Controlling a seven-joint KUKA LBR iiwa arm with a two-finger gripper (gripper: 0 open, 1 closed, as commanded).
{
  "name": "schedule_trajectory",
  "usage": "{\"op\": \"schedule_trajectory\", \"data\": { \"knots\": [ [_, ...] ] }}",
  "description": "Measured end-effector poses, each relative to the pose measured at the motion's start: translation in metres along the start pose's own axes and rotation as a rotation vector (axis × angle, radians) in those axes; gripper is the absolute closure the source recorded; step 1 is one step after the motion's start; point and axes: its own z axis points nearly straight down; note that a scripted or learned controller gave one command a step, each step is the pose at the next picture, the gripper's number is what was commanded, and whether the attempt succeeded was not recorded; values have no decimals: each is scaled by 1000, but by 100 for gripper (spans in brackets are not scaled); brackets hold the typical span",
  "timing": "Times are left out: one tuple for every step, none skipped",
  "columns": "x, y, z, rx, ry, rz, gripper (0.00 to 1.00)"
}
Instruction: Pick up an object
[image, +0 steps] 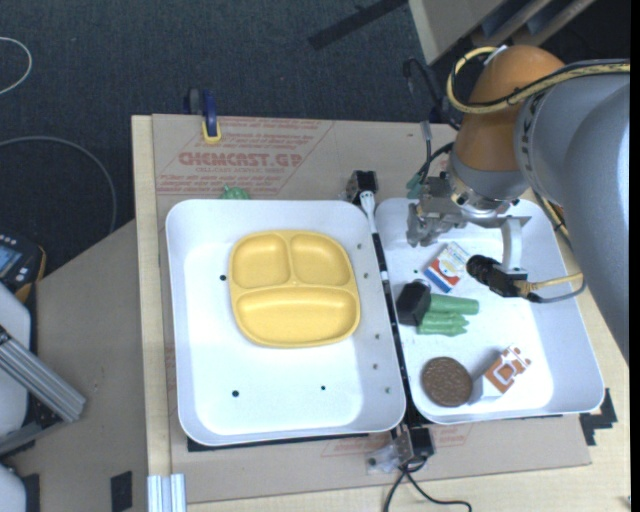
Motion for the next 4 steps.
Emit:
{"op": "schedule_trajectory", "data": {
  "knots": [
    [47, -50, -45, 2, 4, -6, 100],
    [122, -117, -132, -7, 5, -12, 100],
    [117, -115, -127, -1, 1, -3, 0],
    [163, -143, -198, -7, 3, -7, 0]
  ]
}}
